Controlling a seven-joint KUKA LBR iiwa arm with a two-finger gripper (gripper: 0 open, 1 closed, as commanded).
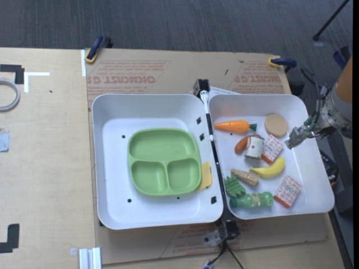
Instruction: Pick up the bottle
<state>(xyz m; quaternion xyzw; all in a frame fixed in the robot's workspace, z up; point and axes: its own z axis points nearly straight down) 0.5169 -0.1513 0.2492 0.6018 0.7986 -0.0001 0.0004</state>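
Bench: tan wooden top (45, 167) over grey carpet, with a printed cardboard sheet (168, 72) lying under both bins
Clamps: blue-and-yellow clips at the cardboard's far corners, one at left (96, 48), one at right (282, 63)
Left bin (106, 150): shallow, white, holding a green divided plate (164, 161) with three compartments; a small yellow piece (206, 175) sits just beside the plate's right edge against the bin wall
Right bin (314, 184): shallow, white, touching the left bin along the centre seam, holding toy food
Bottle (253, 200): green, lying on its side near the front edge of the right bin, just beside a green leafy toy (234, 186) on its left and a red-and-white carton (288, 191) on its right
Other contents: carrot (232, 126) near the back; round tan biscuit (275, 124) to its right; small can (253, 147) mid-bin with a reddish piece (241, 144) touching its left side; second red-and-white carton (272, 148) beside the can; banana (269, 168) in front of these; tan wafer-like piece (244, 176) left of the banana
Arm: grey with an orange band, entering from the right edge
Gripper (295, 137): over the right side of the right bin, near the biscuit and well apart from the bottle; nothing seen between the fingers; how far they are parted cannot be told
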